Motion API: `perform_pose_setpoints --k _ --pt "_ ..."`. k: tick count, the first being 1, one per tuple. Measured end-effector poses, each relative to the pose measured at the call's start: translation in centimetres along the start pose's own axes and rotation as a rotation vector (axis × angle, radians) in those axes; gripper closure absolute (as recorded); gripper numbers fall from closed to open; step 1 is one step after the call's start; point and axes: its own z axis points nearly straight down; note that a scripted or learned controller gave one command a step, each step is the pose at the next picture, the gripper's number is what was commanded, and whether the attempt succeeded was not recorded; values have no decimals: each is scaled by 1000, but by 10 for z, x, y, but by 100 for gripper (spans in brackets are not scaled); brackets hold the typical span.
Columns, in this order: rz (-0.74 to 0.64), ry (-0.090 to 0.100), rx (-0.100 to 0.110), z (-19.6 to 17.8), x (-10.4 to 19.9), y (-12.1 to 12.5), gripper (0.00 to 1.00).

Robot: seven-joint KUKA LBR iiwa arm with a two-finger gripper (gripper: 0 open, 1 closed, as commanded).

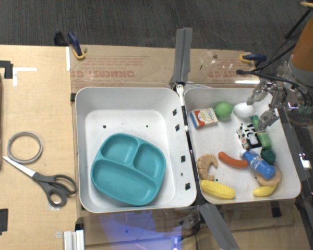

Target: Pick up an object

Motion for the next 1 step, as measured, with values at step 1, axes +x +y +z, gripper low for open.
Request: perform_pose_setpoints --k 1 --pt "-56 -3 0 92 7 3 0"
